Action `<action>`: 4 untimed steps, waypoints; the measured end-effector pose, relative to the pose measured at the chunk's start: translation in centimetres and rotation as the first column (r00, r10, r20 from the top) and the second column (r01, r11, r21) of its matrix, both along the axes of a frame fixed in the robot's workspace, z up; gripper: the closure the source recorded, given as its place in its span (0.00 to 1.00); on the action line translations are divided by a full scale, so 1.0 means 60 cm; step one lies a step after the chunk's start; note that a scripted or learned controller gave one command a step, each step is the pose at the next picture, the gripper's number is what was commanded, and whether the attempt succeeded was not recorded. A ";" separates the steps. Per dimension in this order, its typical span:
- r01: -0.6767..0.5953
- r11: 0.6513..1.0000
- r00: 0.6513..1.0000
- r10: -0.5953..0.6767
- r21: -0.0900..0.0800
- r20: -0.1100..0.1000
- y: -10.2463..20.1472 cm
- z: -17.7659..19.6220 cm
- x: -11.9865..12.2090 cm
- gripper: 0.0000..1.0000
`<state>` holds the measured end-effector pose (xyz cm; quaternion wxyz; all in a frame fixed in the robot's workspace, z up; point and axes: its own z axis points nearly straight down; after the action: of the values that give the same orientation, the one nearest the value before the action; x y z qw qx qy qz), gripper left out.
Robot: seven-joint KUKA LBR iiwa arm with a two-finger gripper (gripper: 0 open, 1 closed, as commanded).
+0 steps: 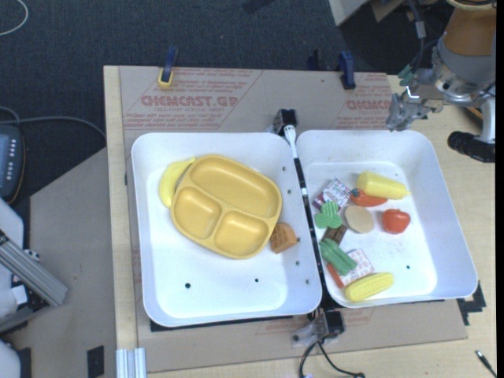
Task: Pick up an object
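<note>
End effector [403, 113] above bin rim [370, 133]

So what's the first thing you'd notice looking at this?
The big yellow divided tray lying tilted in the left bin grabs the eye first. Next comes the colourful pile of toy food in the right bin, with a red tomato and yellow corn. The robot's gripper hovers above that bin's far edge.

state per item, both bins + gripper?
gripper: above the right bin's far rim, holding nothing visible
yellow tray: upright, left bin
tomato: loose, right bin
corn cob: lying at near edge, right bin
right bin: cluttered with toy food
</note>
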<state>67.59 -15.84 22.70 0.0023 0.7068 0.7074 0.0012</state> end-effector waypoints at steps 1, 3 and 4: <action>-0.002 1.000 1.000 0.002 0.003 -0.008 0.066 -0.016 -0.048 1.00; -0.002 1.000 1.000 0.002 0.003 -0.009 0.200 -0.005 -0.170 1.00; -0.003 1.000 1.000 0.003 0.004 -0.009 0.270 0.013 -0.229 1.00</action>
<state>53.86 0.39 23.47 -0.0024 0.7056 0.7086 -0.0006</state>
